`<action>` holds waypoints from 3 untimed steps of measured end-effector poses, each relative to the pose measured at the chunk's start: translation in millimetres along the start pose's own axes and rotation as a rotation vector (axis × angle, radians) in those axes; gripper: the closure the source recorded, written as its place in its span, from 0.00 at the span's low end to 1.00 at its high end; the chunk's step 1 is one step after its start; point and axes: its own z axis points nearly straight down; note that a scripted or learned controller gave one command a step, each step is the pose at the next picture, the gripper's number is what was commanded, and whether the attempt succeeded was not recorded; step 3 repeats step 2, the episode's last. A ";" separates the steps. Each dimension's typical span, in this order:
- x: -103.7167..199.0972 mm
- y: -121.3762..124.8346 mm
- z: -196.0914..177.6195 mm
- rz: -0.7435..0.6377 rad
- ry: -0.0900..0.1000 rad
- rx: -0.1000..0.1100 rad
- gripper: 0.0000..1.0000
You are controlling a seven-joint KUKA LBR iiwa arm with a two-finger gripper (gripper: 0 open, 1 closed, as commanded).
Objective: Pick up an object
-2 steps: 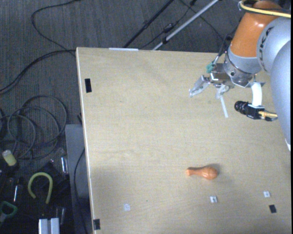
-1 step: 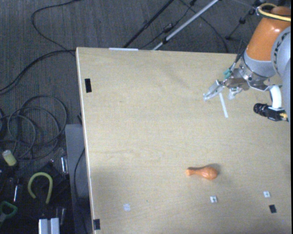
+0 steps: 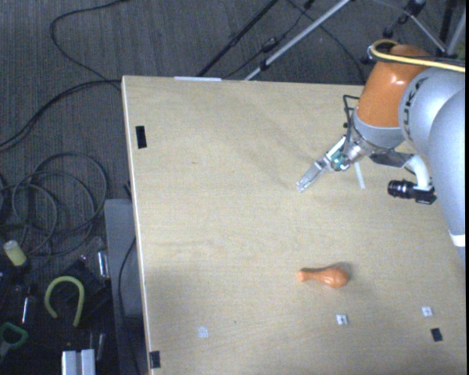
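Observation:
An orange, pear-shaped object (image 3: 326,276) lies on its side on the tan bench top (image 3: 219,209), toward the front right. My gripper (image 3: 331,183) hangs above the bench at the right, well behind the orange object and apart from it. Its two fingers are spread: one finger (image 3: 309,180) points down to the left, and the other is a thin pale sliver to its right. Nothing is between them. The orange band (image 3: 387,84) and the grey arm reach in from the right edge.
The bench's left edge runs down at about a third of the view. Beyond it the floor holds cables (image 3: 47,201), a green hook-shaped tool (image 3: 62,295) and small clutter. Small black and white markers (image 3: 341,319) dot the bench near its front.

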 end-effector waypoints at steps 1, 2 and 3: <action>0.9 1.8 -9.9 0.000 0.000 -0.004 1.00; 31.4 20.0 -80.0 0.060 0.001 0.000 1.00; 31.4 20.0 -80.0 0.060 0.001 0.000 1.00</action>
